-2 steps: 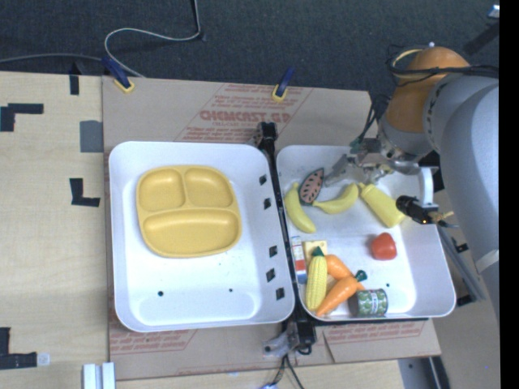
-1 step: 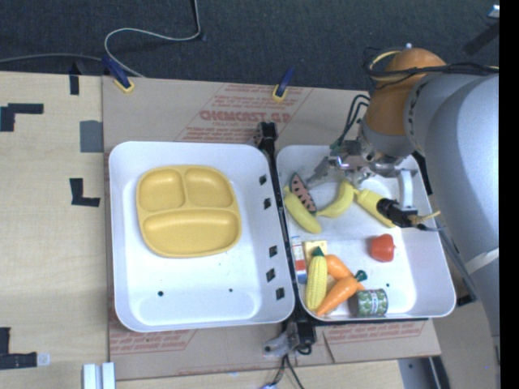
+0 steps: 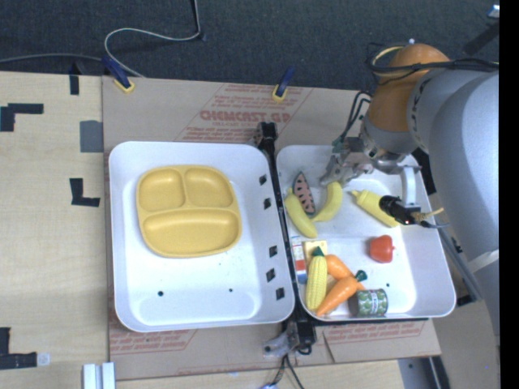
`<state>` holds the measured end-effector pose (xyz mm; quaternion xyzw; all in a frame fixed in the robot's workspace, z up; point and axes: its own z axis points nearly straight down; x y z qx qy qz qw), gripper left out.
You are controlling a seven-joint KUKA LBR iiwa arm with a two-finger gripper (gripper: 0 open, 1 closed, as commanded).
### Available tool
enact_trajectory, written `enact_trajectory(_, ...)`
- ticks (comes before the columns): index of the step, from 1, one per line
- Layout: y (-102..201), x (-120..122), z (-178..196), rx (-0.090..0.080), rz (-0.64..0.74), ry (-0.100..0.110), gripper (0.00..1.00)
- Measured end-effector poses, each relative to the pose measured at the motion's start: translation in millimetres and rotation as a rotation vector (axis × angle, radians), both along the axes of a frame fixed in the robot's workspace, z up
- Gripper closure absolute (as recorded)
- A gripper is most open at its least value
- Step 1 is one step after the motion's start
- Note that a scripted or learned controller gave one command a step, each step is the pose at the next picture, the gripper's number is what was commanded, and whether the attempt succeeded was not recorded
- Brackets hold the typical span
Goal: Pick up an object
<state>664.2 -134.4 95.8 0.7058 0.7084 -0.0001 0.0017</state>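
Yellow banana (image 3: 331,202) lies at the upper left of the right bin (image 3: 422,286), and the gripper (image 3: 340,167) hovers just above it, fingers spread open, nothing between them, watermelon slice (image 3: 301,190) alongside

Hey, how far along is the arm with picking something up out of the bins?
Done: the gripper is down in the right bin, near the bananas and watermelon slice. In hand: nothing visibly held; every item lies on the bin floor. Left: close on one item, perhaps a banana, and lift it. The yellow plate sits untouched in the left bin.
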Motion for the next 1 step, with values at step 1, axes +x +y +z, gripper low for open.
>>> enact_trajectory(1,57.8,-48.0,89.0,0.003,-0.001,0.002,1.0)
